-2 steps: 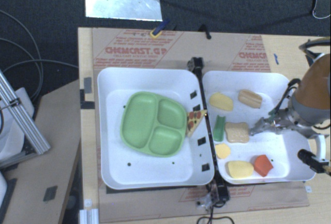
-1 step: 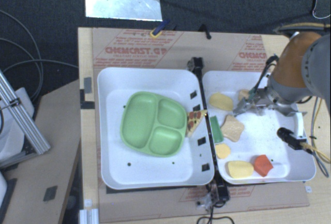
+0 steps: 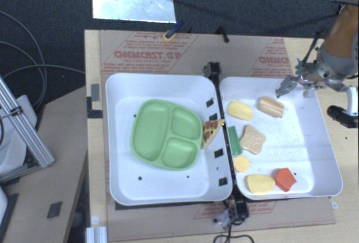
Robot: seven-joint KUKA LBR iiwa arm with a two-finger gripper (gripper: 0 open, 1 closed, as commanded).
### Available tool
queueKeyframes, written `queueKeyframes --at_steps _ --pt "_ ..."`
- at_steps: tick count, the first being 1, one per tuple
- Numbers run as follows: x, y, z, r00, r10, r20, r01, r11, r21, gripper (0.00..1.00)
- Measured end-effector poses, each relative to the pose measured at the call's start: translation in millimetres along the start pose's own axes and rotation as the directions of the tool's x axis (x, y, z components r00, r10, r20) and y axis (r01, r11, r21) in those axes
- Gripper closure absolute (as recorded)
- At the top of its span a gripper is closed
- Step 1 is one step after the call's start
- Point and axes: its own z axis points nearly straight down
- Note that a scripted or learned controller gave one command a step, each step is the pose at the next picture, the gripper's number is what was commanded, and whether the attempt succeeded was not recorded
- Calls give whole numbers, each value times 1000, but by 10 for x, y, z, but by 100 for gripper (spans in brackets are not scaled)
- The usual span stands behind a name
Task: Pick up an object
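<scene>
Where bins meet, pizza slice (image 3: 210,132)

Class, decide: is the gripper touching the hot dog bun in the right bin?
Apart. The camera view shows the gripper near the bin's far edge, with bare white floor between it and the hot dog bun.

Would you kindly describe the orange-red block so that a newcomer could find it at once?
Start at the right bin, the one holding the toy food. Go to its near edge, towards the right: the block lies there, right beside a pale yellow piece. It is the one orange-red, angular item among yellow and tan pieces.
</scene>
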Motion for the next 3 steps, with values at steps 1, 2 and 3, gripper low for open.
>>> queueKeyframes --at_steps 1,2,3 --pt "22 -794 -235 1000 6 -6 -6 1000 15 0" --pt "48 176 446 1000 -5 -4 5 1000 5 0" --pt "18 -1226 -20 1000 8 -8 -8 1000 16 0"
